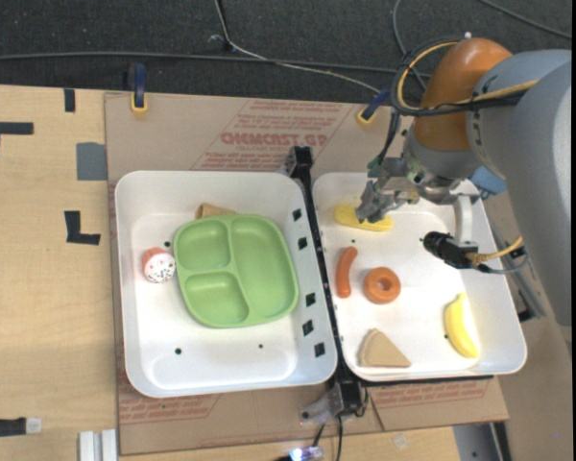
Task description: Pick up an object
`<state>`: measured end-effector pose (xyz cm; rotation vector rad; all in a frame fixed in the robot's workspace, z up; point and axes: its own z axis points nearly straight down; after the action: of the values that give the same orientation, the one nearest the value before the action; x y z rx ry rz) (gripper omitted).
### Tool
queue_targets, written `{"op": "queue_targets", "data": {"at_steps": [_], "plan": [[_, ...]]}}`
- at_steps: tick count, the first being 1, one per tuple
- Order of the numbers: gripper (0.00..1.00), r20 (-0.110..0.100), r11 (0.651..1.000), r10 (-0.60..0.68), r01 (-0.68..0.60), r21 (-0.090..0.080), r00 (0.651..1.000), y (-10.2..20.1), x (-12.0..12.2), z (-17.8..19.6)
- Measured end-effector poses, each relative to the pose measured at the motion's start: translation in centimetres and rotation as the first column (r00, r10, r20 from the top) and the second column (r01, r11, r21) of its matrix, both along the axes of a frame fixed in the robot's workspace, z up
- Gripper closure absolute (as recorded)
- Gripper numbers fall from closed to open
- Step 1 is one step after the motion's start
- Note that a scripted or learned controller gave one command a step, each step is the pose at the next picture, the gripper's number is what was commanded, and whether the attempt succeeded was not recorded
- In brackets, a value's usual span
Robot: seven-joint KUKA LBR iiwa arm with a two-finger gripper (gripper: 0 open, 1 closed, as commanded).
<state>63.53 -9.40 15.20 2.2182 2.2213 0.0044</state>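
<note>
My gripper (pixel 375 206) is low at the back of the right bin (pixel 499 286), right over a flat yellow piece (pixel 357 220) and touching or nearly touching it. The yellow piece lies on the bin floor, partly hidden under the gripper. In front of it lie an orange-red sausage (pixel 345 272), an orange doughnut (pixel 382 284), a yellow banana (pixel 460 327) and a tan wedge (pixel 382 351), all apart from the gripper.
The left bin (pixel 134 219) holds a green divided plate (pixel 236 268), a small white-and-red ball (pixel 158 267) beside it and a tan piece (pixel 214 211) poking out behind it. A black-clipped rim (pixel 312 248) divides the bins. The arm's cables and a black connector (pixel 449 249) hang over the right bin.
</note>
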Motion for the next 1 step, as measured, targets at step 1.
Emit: {"op": "queue_targets", "data": {"at_steps": [1], "plan": [[1.0,0.001,1.0,0.001,-0.001,0.0,1.0,0.38,0.45,6.28]]}}
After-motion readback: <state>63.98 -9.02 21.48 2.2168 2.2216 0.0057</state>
